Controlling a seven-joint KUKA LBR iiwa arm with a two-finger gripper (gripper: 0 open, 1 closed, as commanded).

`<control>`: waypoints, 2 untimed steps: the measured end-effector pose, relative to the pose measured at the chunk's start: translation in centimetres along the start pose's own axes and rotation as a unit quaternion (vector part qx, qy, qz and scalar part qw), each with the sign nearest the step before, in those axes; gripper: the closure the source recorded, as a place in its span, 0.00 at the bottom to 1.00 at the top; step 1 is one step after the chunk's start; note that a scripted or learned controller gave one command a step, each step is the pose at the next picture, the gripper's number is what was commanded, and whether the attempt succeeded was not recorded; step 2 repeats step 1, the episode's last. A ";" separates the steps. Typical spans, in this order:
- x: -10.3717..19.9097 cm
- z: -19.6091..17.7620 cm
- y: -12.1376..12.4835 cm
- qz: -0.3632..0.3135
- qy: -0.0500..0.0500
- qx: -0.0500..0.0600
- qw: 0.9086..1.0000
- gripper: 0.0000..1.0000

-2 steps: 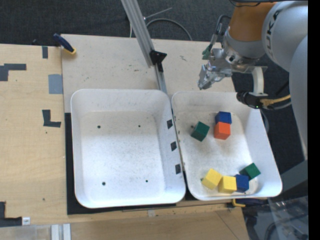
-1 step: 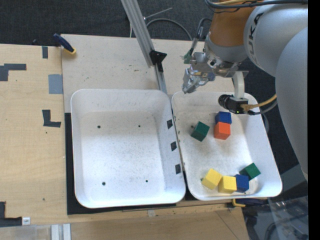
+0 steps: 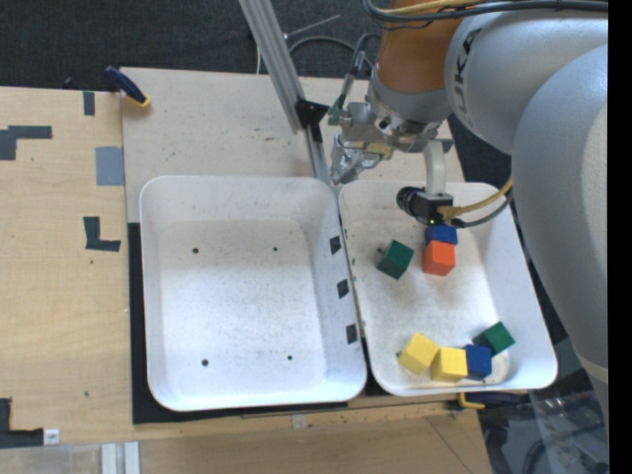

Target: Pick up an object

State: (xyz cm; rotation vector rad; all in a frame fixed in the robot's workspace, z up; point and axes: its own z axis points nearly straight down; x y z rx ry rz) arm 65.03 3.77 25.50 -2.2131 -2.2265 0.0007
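My gripper (image 3: 346, 166) hangs over the far rim where the two bins meet, at the top left corner of the right bin (image 3: 513, 265). In that bin, a green block (image 3: 395, 260) lies near the middle. To its right a blue block (image 3: 441, 233) touches an orange block (image 3: 439, 258). At the near edge sit two yellow blocks (image 3: 419, 352) (image 3: 452, 363), another blue block (image 3: 478, 360) and a second green block (image 3: 495, 338). All of these lie apart from the gripper, toward the near right.
The left bin (image 3: 158, 265) lies beside the right one. A slanted metal post (image 3: 276, 47) rises just behind the gripper. A black cable fitting (image 3: 423, 203) hangs over the right bin's far part. The large grey arm (image 3: 553, 87) covers the right side.
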 end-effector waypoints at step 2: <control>5.6 2.2 0.4 0.000 0.000 0.001 1.000 1.00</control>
